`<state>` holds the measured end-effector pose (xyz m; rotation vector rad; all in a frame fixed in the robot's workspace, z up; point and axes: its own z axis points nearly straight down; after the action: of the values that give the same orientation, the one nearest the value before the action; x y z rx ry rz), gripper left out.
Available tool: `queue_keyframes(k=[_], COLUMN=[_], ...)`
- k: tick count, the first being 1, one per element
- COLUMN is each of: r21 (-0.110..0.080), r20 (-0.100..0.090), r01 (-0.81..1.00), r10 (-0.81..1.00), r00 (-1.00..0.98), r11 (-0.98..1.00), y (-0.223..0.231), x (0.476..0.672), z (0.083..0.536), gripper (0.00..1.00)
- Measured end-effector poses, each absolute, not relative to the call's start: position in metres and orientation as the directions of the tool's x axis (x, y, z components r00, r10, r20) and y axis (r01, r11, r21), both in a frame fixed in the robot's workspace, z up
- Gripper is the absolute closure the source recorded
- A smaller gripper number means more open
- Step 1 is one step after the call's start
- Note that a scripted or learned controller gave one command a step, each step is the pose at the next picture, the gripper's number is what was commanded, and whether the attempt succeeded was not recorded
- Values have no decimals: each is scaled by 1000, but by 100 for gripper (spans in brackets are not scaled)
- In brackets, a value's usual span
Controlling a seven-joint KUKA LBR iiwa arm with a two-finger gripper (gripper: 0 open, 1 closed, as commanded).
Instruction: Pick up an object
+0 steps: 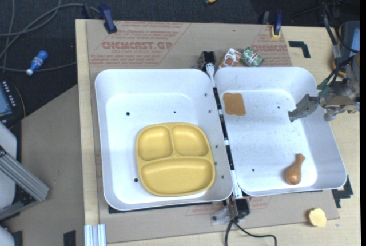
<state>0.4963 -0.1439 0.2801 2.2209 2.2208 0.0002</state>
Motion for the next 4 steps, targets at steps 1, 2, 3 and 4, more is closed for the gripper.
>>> queue_keyframes(k=[1, 2, 3, 4], r21=[-9, 3, -7, 6], r20=[4, 1, 0, -1], r01=[1000, 1000, 1000, 1000], r10=[1000, 1000, 1000, 1000], r00=[-6, -6, 5, -3], r11=[6, 6, -5, 3], y=[-97, -54, -108, -96], x=[538, 585, 598, 662], z=[182, 184, 79, 85], gripper=[0, 0, 0, 0])
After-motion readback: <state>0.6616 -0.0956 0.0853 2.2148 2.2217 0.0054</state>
